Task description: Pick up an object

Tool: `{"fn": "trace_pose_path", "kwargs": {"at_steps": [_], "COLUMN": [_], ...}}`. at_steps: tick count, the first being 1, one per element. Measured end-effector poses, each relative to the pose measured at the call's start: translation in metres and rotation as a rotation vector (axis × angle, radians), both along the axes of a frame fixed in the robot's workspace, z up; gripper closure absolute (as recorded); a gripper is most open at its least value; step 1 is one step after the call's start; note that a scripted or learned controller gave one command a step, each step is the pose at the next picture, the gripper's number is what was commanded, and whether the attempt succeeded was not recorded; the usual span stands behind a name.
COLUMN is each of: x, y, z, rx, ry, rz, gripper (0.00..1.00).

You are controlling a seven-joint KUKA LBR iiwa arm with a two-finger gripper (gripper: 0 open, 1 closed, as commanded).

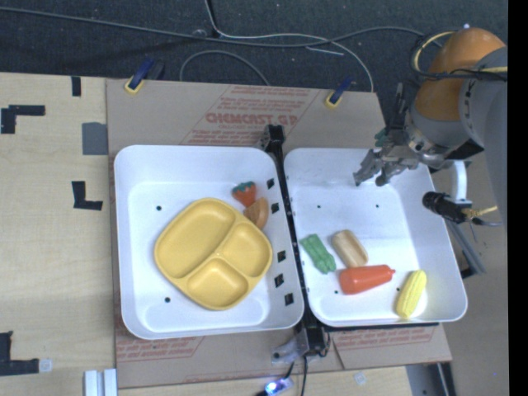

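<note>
So, starting on your left, the left bin (132,221) holds a yellow plate (213,254) with three parts. Two small toy foods, a little carrot (244,192) and a brown piece (258,213), sit just beside the plate, close to the wall between the bins.

Next comes the right bin (330,167). Along its near side you see a green pickle (318,253), a bread roll (350,247), a big orange carrot (365,279) and a corn cob (411,294). The roll and the big carrot look like they touch. The corn lies close to the bin's right wall.

The gripper (373,176) hangs over the bare far corner of the right bin. Its fingers look spread apart, with nothing between them.

You are at the reaching step, I think. Nothing is picked yet. Next you need to bring the gripper toward the near side and down onto one toy. The pickle has the most free room around it.
</note>
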State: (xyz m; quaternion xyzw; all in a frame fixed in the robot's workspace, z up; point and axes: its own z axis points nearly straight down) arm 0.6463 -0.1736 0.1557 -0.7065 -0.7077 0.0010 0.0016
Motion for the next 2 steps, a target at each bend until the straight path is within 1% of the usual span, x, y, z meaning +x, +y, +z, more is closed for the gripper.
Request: {"fn": "trace_pose_path", "kwargs": {"at_steps": [1,2], "x": [0.001,-0.013], "y": [0.0,0.056], "z": [0.049,0.054], "rx": [-0.001,0.002], "ry": [-0.002,0.004], "rz": [0.0,0.005], "gripper": [1.0,1.0]}}
